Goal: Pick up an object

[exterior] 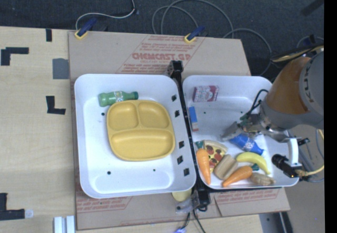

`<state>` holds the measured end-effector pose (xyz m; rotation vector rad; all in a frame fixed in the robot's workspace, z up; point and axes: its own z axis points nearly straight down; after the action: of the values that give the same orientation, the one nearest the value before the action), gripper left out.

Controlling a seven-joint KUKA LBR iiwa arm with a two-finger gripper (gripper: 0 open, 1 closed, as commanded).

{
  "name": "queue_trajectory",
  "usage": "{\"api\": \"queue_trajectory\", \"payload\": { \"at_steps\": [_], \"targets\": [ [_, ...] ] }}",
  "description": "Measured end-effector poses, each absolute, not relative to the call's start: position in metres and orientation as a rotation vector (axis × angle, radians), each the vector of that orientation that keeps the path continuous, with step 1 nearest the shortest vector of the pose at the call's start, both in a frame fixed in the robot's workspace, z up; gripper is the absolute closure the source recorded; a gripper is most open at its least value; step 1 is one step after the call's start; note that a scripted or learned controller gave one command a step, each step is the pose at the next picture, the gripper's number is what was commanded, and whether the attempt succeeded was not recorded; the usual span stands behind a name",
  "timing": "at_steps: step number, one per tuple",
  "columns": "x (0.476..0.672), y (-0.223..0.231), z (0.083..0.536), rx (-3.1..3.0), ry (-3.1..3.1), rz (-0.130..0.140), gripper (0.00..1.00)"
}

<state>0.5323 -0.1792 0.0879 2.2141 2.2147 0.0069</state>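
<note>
- A wooden tabletop (31, 121) with a cardboard sheet carries two white bins side by side; dark carpet and loose cables lie beyond.
- The left bin (89, 174) holds a yellow divided plate (140, 129) and a green bottle (117, 97) lying flat just above it.
- The right bin (231, 87) holds a clutter of toy food along its near edge: a carrot (203, 165), a pizza slice (214, 151), a banana (253, 159), and a second carrot (238, 175).
- The claw (243, 130) sits low over a blue packet (249, 144), which lies just above the banana; whether it is open or closed I cannot tell, and nothing is seen to be held.
- The blue packet's long axis seems to run diagonally, upper left to lower right.
- To grasp well, I judge the claw should close across the packet's short side, square to that diagonal, and lift straight up, clear of the banana.
</note>
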Motion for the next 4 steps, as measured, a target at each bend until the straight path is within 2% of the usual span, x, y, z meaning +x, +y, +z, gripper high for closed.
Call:
{"api": "queue_trajectory", "payload": {
  "at_steps": [1,2,3,4],
  "targets": [
    [0.485,-0.227,0.088,2.219,2.213,0.005,0.00],
    [0.575,-0.149,0.087,2.205,2.224,0.004,0.00],
    [0.533,-0.166,0.088,2.214,2.216,0.007,0.00],
    [0.485,-0.217,0.088,2.219,2.212,0.005,0.00]
  ]
}}
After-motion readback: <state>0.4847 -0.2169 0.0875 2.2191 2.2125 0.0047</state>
